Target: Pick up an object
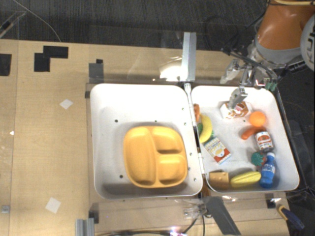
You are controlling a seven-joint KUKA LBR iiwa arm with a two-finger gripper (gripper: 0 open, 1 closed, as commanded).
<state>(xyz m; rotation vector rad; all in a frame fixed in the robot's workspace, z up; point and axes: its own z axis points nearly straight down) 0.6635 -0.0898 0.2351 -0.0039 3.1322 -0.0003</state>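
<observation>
My gripper [239,96] hangs over the far part of the right bin [283,132], below the orange band of the arm [283,26]. Directly under it, touching or nearly touching its tip, lies a small white and orange packet [235,111]. Whether the packet is gripped cannot be made out. Around it in the same bin are an orange ball [257,118], a carrot-like piece [248,132], a banana [205,128], a small carton [217,149], a can [264,141], a blue bottle [268,171], a yellow piece [245,179] and a brown block [219,179].
The left bin [113,112] holds a yellow divided plate [155,156]. A metal post [189,58] stands at the far end of the wall between the bins. A green item [257,157] sits beside the bottle, and an orange piece [197,113] rests against the dividing wall.
</observation>
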